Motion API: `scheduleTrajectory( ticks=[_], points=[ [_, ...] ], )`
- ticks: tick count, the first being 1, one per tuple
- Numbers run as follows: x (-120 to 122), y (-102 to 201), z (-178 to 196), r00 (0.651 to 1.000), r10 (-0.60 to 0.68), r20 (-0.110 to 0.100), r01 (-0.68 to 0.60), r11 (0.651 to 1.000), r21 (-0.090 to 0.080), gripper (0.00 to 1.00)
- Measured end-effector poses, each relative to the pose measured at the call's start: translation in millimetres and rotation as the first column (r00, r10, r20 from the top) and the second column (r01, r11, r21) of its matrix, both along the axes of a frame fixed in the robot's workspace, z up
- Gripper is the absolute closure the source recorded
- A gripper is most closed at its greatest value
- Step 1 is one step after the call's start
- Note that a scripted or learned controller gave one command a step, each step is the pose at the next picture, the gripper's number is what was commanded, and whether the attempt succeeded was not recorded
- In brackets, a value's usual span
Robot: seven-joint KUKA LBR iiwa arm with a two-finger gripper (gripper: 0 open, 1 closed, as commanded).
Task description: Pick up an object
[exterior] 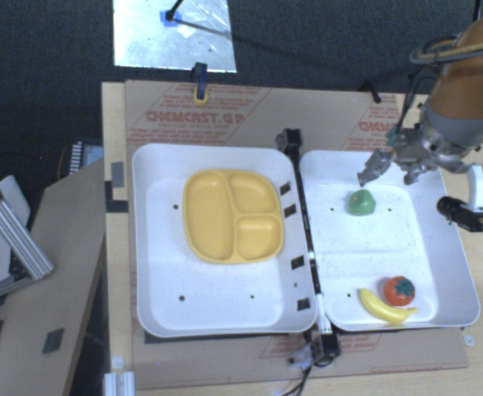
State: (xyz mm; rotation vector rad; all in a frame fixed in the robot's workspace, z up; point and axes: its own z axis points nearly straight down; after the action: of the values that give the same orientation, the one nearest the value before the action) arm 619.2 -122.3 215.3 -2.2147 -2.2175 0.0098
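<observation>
Position: my jaws (390, 168) hang over the far edge of the right bin (439, 246), arm reaching in from the right. Two fingers show spread apart, nothing between them. One fingertip (365, 176) points down-left, sitting just above a green round obj. (360, 202); contact not confirmed.

Right bin contents:
- Green round obj.: far half of bin, left of centre, apart from the divider side wall and from the far wall.
- Orange-red round obj. w/ green top (399, 289): near half, towards the near wall.
- Yellow banana (386, 307): just beside and in front of the red one, appears touching it, lying close along the near rim.

Clearance, right bin: wide bare floor in the middle btwn the green obj. and the near pair. Right side of the bin floor also bare. Near pair is crowded vs. the near wall; green obj. has room all round.

Left bin (155, 246): yellow compartment tray (232, 216) lies roughly central, three sections, bare white floor showing on all sides of it.

Both bins touch along the middle seam, on a cardboard sheet (250, 114) over the tabletop (68, 221).
</observation>
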Motion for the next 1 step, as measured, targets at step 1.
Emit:
scheduleTrajectory(
  ticks=[1],
  points=[
    [2.5,0.2,6.3,1.000,0.002,0.011,-0.002,1.000,-0.001,0.00]
  ],
)
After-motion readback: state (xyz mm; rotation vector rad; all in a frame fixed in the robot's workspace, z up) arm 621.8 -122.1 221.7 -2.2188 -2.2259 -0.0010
